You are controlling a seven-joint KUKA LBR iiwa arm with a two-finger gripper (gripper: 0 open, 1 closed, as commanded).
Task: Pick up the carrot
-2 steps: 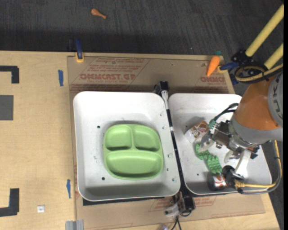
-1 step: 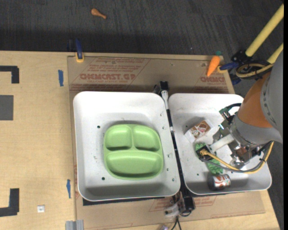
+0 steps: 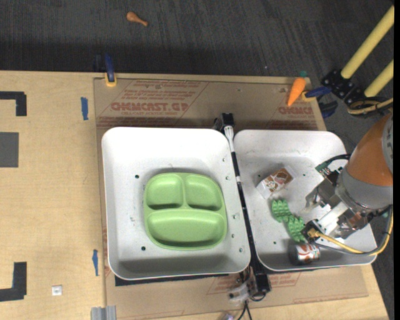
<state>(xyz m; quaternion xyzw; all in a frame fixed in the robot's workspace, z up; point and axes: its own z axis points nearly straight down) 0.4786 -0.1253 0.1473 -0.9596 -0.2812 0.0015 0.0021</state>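
Observation:
The carrot [image 3: 296, 91] is small and orange with a green top. It lies outside both bins, on the brown board behind the right bin's far edge. The gripper [image 3: 320, 209] hangs low over the right side of the right bin [image 3: 300, 145], well in front of the carrot and apart from it. The arm's grey wrist and orange band [image 3: 369, 164] rise behind it at the frame's right. Nothing shows between the fingers.
The right bin holds a white and brown packet [image 3: 275, 181], a green knobbly toy [image 3: 287, 216] and a red and white can [image 3: 307, 253] beside the gripper. A green divided plate [image 3: 185, 209] lies in the left bin [image 3: 125, 187]. A small orange scrap [image 3: 136, 19] lies on the dark floor.

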